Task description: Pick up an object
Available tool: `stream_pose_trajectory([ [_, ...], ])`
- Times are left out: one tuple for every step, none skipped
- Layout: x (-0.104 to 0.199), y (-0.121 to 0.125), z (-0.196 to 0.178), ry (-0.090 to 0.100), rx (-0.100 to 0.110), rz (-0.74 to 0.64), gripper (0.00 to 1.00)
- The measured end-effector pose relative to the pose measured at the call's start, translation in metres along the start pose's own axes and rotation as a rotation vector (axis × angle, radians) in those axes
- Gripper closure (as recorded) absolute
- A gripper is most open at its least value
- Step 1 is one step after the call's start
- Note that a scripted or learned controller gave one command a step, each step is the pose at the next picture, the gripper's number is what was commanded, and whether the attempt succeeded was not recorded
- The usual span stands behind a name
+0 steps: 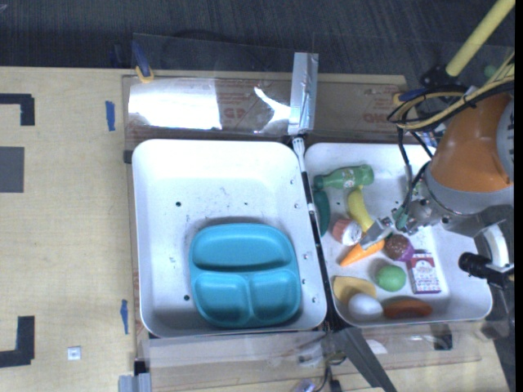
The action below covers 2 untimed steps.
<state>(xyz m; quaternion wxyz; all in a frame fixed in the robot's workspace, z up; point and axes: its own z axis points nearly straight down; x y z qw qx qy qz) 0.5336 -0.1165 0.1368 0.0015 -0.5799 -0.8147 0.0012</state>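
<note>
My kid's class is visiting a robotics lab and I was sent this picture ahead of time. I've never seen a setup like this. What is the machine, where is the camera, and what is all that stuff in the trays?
The camera is fixed above a bench and looks down at a slant. On the bench sit two shallow white bins side by side. The left bin contains a teal divided tray. The right bin contains small toy foods: a green bottle, a banana, a carrot, a green ball, a white egg, a small pink carton and others. The machine is a robot arm, grey with an orange band, reaching in from the right. Its gripper, a two-finger claw, hangs low over the toys. I cannot tell whether it holds anything.
</note>
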Motion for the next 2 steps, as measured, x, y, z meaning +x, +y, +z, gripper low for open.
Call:
stream_pose_trajectory([
  [0.01, 0.024, 0.049, -0.003, -0.007, -0.15, 0.0],
  [0.009, 0.026, 0.037, -0.007, -0.014, -0.149, 1.0],
])
